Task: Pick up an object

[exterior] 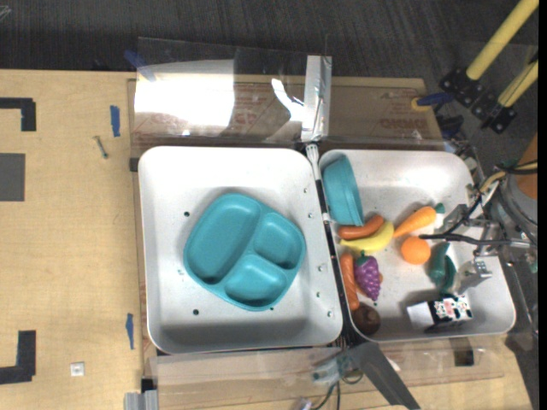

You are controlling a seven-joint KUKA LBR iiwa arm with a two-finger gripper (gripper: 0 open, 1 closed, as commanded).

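Over on the right side of the frame, the right bin (453, 165) has all the loose stuff you could go for: a teal bowl (342, 190) tipped against the divider wall, a red sausage-shaped toy (363, 227) touching a banana (373, 237), a carrot (416, 219), an orange (415, 250), purple grapes (368, 276), a small dark round thing (367, 317) near the bottom edge, and a black-and-white carton (444, 310) lying at the lower right. The left bin (162, 314) just has the teal divided plate (245, 248) sitting in the middle.

Your gripper (466, 239) is coming in at the right edge of the frame, roughly level with the orange. Honestly can't tell whether it's open or closed on anything; it's all cables and thin metal at that spot, and a teal piece (442, 269) sits just below it.

My read: you're at the approach step, nothing lifted yet. Next move needs one clear target. The orange and carrot are nearest, but they're crowded, so line up carefully before you descend.
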